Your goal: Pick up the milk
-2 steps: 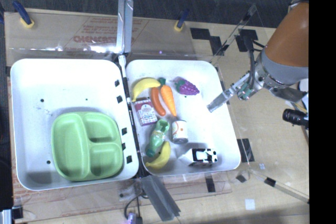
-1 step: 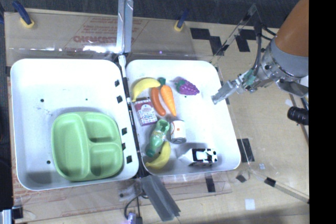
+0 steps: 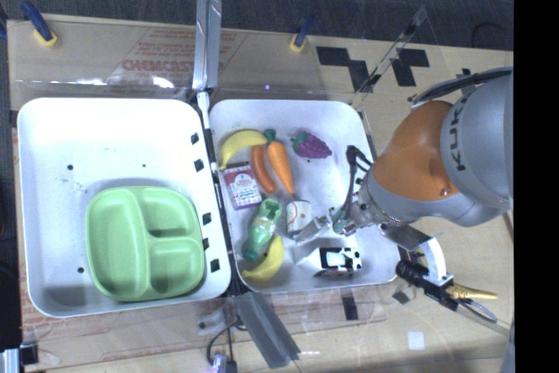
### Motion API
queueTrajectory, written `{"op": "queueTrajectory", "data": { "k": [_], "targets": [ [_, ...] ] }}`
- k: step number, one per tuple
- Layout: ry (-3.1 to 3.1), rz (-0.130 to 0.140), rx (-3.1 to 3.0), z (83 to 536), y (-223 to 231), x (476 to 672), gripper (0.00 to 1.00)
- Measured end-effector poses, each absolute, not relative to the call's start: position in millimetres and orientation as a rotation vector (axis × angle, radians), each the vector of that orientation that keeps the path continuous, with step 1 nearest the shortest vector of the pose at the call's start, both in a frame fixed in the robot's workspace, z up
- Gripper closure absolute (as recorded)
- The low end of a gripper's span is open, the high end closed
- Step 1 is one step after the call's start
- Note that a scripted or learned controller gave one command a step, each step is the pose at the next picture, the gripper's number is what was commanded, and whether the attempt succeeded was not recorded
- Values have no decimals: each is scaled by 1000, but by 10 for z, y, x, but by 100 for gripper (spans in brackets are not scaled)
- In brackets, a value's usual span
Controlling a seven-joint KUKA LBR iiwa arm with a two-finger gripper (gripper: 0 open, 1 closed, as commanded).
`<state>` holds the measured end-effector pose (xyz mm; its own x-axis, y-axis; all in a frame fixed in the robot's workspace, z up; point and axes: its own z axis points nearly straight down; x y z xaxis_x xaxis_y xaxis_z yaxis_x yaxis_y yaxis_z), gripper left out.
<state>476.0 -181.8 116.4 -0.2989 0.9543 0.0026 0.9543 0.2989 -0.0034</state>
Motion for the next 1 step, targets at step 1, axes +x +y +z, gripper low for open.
{"op": "queueTrajectory", "data": {
  "k": [1],
  "targets": [
    [-2596,0,-1768,1711,-1735,4797,0]
  ]
}}
